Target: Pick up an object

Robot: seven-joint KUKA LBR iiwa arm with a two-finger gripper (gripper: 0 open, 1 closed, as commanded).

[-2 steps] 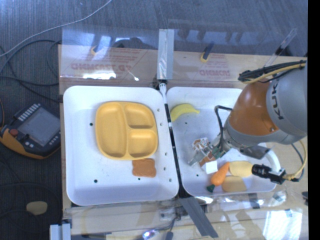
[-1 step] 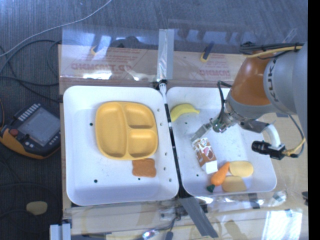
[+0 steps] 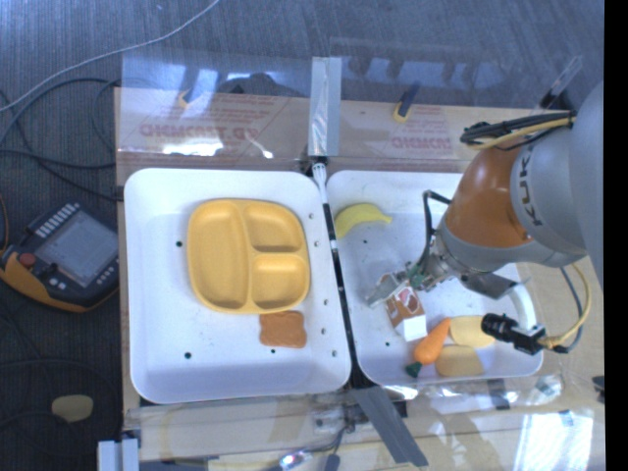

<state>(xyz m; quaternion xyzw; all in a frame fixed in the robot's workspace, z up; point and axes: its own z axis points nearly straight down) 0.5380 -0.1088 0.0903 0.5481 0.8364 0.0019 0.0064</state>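
My gripper [image 3: 394, 287] reaches down into the right bin [image 3: 365, 356] from the grey and orange arm [image 3: 500, 209]. Its tip sits just above and left of a small brown and white carton [image 3: 404, 309], touching it or nearly so. An orange carrot [image 3: 430, 342] lies right in front of the carton. Beside the carrot are a pale yellow piece [image 3: 469, 331] and a tan piece [image 3: 459, 361]. A yellow banana [image 3: 358, 217] lies at the bin's far left corner, apart from the gripper.
The left bin [image 3: 157, 351] holds a yellow divided plate [image 3: 245, 253] and a brown toast-like piece [image 3: 284, 330] in front of it. A black cable end [image 3: 508, 330] hangs by the right bin's near right side. A pendant [image 3: 61, 255] lies on the floor at left.
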